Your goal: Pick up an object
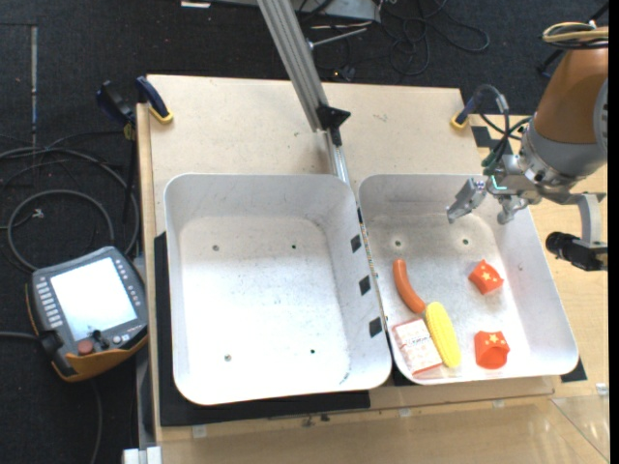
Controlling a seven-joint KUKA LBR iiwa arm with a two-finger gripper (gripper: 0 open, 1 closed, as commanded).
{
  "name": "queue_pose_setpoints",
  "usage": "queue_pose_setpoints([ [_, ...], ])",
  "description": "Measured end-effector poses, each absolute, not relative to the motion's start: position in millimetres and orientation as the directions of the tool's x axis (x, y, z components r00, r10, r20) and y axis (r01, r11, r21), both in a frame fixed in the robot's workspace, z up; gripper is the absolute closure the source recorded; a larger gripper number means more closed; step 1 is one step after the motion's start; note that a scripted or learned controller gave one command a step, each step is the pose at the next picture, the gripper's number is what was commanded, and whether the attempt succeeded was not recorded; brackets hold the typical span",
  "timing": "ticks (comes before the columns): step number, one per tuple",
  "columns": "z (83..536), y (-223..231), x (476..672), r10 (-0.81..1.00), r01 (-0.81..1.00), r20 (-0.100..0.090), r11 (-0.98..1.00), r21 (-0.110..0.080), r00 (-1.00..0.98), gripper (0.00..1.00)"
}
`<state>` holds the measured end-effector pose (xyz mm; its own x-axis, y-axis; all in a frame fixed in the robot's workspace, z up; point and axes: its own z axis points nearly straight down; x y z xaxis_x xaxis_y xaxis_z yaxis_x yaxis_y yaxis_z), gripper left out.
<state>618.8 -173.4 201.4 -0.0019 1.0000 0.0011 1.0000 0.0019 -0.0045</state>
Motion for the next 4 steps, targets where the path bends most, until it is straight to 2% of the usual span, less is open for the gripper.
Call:
queue_pose_setpoints([
  [1,203.8,-173.3,619.9,1.0,1.0,0.0,0.004,-0.001,-0.004,0.0],
  [3,94.9,-168.5,609.8,1.0,1.0,0.001,-0.001,-0.006,0.001,0.0],
  [4,95.4,-168.5,610.0,1.0,1.0,0.0,-0.001,-0.001,0.001,0.0],
])
